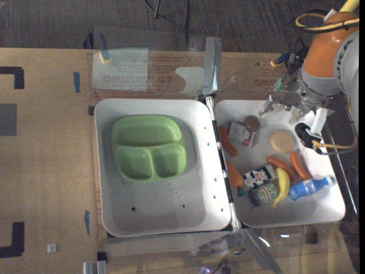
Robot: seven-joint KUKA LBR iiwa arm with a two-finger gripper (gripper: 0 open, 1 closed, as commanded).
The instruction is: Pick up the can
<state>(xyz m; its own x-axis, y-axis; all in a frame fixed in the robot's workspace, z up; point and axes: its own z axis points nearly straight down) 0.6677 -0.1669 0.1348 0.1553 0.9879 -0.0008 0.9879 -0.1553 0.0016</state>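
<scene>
Plywood worktop [51, 153], two white bins; arm at the right bin's [333, 210] far edge.
Approach step. Pincer [283, 104] hung above the far rim, spread or pressed together I could not tell. Can [263, 194] lay on its side near the front, touching the banana [282, 185]. Next: travel forward and descend over it.

A light wooden bench [45, 170] carries two shallow white plastic bins side by side, the left bin [108, 210] and right bin [331, 210] touching. Blue tape strips [76, 82] and black square markings [12, 77] lie on its surface.
</scene>
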